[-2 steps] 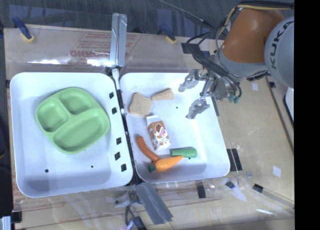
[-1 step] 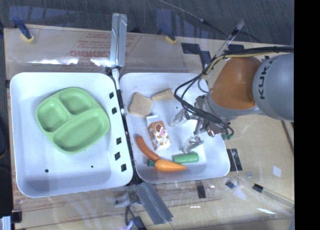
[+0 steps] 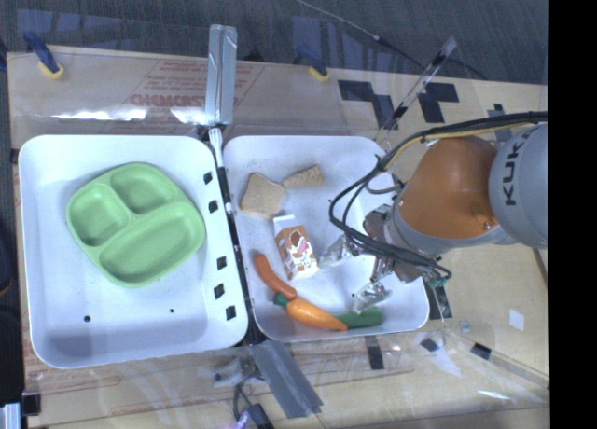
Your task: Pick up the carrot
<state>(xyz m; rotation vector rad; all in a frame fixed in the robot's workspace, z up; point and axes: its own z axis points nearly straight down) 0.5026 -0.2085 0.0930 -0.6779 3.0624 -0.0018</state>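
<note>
the gripper (image 3: 366, 273) is hovering with fingers spread wide and holding nothing, just right of the carrot (image 3: 315, 315), seemingly lining up to grasp it.

Arm (image 3: 522, 185) was grey, rounded housing, with part of the maker's name in dark capital letters, "KU" legible, on its side. A broad, glossy orange band (image 3: 451, 189) sat above the wrist, dome-shaped from this angle. Black cables (image 3: 359, 192) looped loosely off the wrist; another pair ran along the top of the arm. End effector (image 3: 373, 280) was bare metal and dark parts, with thin silvery fingers; finer details too small to resolve.
</note>
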